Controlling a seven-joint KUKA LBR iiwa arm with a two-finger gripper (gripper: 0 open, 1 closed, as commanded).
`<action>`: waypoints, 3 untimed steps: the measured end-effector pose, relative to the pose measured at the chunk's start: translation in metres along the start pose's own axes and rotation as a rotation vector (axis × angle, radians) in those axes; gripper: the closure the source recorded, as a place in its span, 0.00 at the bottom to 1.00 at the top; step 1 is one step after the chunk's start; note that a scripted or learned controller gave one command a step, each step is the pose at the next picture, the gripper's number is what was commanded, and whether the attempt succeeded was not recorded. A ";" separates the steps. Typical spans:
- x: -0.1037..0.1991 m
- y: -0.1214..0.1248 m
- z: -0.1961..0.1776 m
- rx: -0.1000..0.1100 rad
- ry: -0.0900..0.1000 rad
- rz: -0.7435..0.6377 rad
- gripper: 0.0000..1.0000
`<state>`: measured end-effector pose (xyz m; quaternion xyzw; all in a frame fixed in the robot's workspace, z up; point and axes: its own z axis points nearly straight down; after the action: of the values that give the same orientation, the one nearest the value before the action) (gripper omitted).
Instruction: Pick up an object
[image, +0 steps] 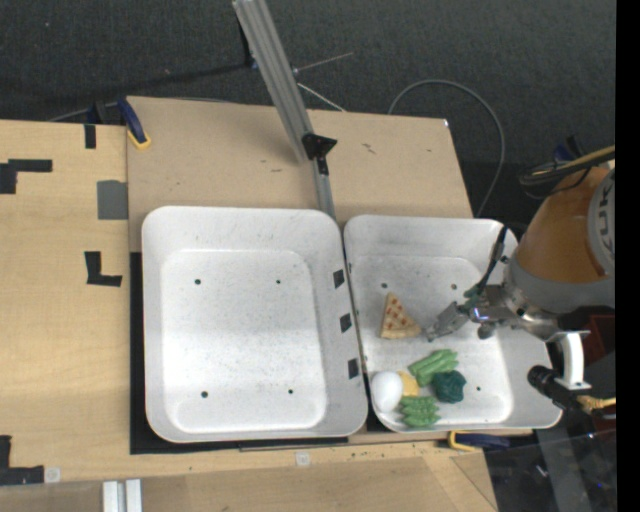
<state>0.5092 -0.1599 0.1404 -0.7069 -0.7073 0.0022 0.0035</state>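
The right bin (480, 235) holds several toy foods. A tan pizza slice (398, 318) lies near its middle. Along its front edge sit a white egg (386, 386), a small yellow piece (410, 384), a light green leafy piece (432, 363), a dark green broccoli (449, 386) and another green piece (420, 411). My gripper (460, 329) hangs low over the bin, just right of the pizza slice and above the green pieces. It is open with nothing between its fingers.
The left bin (240, 320) lies beside the right one, and their rims meet at the middle. A grey pole (285, 90) slants in from the top toward the bins. A cable (470, 100) loops behind the right bin.
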 end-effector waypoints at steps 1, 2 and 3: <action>0.000 0.000 0.052 -0.007 -0.003 0.000 0.00; 0.001 0.000 0.040 -0.006 -0.001 -0.001 1.00; -0.004 -0.006 -0.005 -0.010 -0.003 0.001 1.00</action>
<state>0.5036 -0.1639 0.1455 -0.7072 -0.7071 -0.0004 -0.0011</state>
